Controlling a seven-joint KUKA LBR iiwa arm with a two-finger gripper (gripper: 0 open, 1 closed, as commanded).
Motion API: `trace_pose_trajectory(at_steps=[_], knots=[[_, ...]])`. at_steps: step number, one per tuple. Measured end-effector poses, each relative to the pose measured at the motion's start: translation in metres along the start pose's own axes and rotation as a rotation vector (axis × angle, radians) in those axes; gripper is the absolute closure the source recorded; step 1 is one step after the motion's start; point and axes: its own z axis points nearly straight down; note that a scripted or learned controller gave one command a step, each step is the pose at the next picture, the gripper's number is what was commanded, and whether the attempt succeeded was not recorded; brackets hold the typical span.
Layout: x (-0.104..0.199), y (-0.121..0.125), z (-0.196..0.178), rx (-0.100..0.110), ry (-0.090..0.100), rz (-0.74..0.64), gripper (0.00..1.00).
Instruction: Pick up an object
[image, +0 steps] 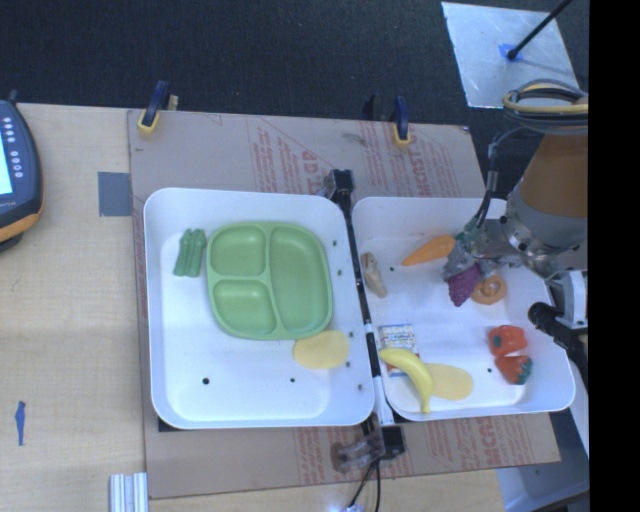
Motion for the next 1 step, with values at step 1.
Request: trace_pose_trajectory(at_steps=[1], knots=[[0.0855, 0.0685, -0.0577, -0.003, 0.001, -0.004, 1.0]])
